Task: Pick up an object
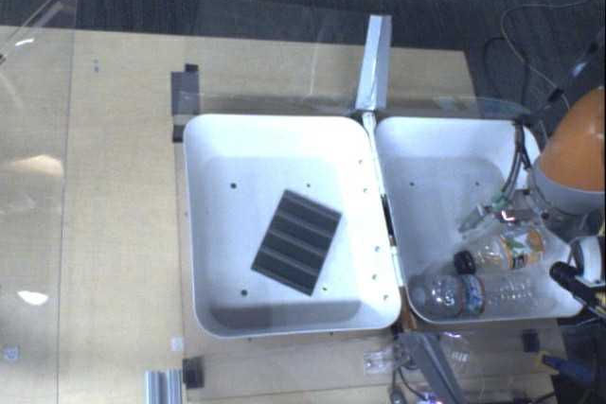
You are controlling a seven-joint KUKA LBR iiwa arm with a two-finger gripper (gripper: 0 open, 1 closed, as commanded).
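stage: pick not done, nothing lifted | hand low in right bin, above the bottles, grip state cannot tell | clear plastic bottle lying at near edge; smaller black-capped bottle just beside | left bin: dark ribbed flat slab, tilted | left: close, lift

we count two shallow white plastic bins, a left one and a right one, side by side. in the left bin we see one dark grey ribbed rectangular slab. in the right bin we count two clear plastic bottles: one with a black cap and a yellowish label, and one larger crumpled bottle with a blue label. we see one grey arm with an orange band.
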